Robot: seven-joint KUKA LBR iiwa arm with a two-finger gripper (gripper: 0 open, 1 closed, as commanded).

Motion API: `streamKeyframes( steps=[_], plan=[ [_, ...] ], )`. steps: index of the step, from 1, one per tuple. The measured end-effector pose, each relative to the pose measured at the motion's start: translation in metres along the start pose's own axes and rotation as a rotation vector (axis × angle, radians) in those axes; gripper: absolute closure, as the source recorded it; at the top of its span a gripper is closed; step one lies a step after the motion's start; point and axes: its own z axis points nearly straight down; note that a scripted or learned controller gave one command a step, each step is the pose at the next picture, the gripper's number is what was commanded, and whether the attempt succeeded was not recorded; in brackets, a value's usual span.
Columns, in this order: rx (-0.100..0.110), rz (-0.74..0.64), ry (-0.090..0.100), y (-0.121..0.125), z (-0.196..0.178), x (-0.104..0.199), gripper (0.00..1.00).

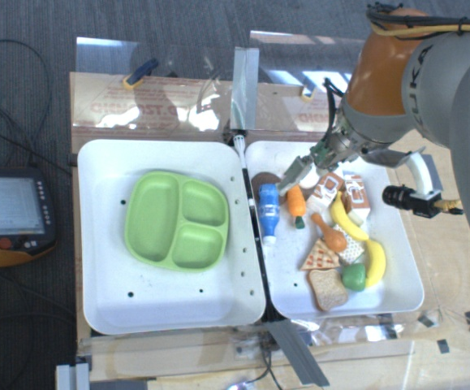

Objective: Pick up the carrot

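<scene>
End effector (306, 169) above carrot (297, 201) | short, orange, green tip

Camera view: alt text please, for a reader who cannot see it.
The gripper hangs just above the carrot in the right bin, among toy foods. The left bin holds a green divided plate.
</scene>
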Motion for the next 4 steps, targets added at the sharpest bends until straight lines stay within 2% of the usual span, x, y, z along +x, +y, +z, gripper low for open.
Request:
streamKeyframes(
  steps=[1, 2, 3, 4],
  plan=[
    [0.009, 0.028, 0.005, -0.046, 0.1, -0.037, 0.0],
    [-0.013, 0.002, -0.011, 0.017, 0.146, -0.059, 0.0],
    [-0.013, -0.001, -0.014, 0.018, 0.135, -0.058, 1.0],
    [-0.002, 0.229, 0.0, 0.022, 0.052, -0.033, 1.0]
  ],
)
